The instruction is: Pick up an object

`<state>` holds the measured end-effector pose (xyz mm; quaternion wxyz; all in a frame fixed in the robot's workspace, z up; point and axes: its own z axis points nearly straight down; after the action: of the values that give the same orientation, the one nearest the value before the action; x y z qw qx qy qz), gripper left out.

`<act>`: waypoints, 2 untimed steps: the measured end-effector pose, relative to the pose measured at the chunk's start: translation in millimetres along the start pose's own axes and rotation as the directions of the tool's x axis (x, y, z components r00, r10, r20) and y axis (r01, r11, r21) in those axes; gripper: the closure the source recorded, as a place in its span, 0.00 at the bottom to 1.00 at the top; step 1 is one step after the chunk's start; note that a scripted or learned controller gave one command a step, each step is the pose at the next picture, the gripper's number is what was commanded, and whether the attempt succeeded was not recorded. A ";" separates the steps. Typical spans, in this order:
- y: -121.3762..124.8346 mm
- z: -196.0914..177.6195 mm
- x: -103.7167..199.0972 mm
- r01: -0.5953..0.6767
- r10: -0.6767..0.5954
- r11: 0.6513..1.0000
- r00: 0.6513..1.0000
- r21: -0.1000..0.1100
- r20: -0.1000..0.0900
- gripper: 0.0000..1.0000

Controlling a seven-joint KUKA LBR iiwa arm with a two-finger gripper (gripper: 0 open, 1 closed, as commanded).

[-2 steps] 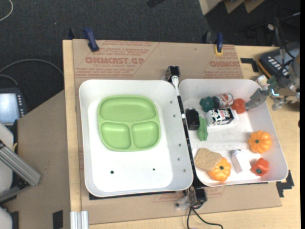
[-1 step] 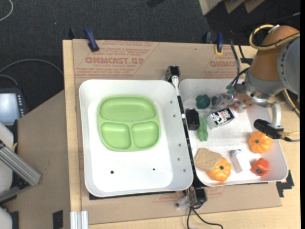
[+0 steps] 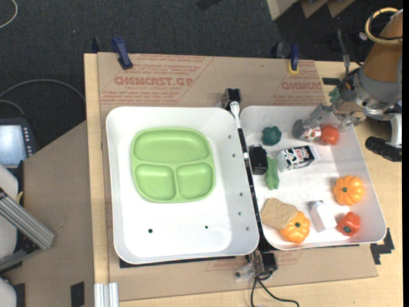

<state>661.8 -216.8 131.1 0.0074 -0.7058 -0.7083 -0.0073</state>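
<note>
My hand [image 3: 317, 125] hangs over the right bin's [image 3: 370, 178] far corner, a red tomato [image 3: 329, 135] just beside it — whether my hand is apart or together, I cannot tell. Nearer the camera lie two orange pumpkins [image 3: 348, 190] and a milk carton [image 3: 298, 157]. The left bin [image 3: 121, 171] holds one green tray [image 3: 172, 165].

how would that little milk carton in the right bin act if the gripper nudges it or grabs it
The milk carton lies on its side, so it probably slides rather than tips. It looks like a small toy, likely light. Its flat faces should suit a two-finger pinch.
</note>
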 end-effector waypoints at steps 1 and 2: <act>-3.1 13.3 1.3 0.004 -0.004 1.000 1.000 -0.008 0.009 0.00; -1.3 2.7 4.0 0.008 -0.008 1.000 1.000 -0.011 0.008 1.00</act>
<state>660.4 -212.8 128.5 0.0010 -0.7032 -0.7110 -0.0085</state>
